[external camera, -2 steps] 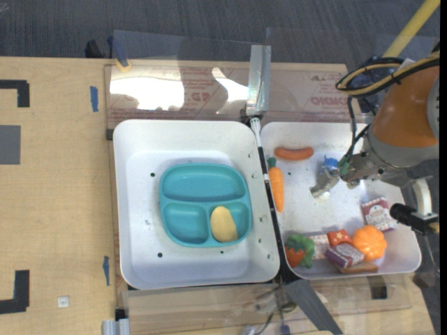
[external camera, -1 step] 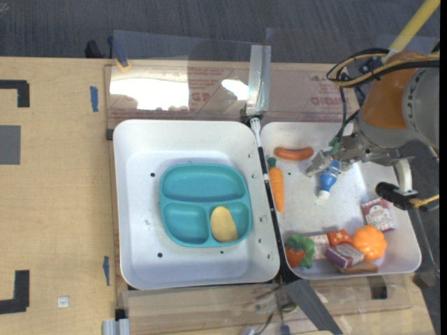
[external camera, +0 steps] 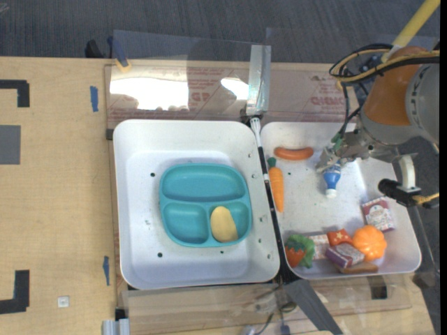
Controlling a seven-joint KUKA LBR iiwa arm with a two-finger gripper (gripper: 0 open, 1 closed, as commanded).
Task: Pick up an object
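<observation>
Strawberry (external camera: 299, 249), orange (external camera: 369, 241) and cartons along right bin's (external camera: 307, 194) near wall; farther back, end effector (external camera: 334, 165) poised over blue-capped tube (external camera: 332, 181), beside sausage (external camera: 294, 153); finger state impossible to tell.

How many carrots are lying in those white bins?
1: the carrot lies along the left wall of the right bin. Another could be hidden in the clutter at that bin's near end.
</observation>
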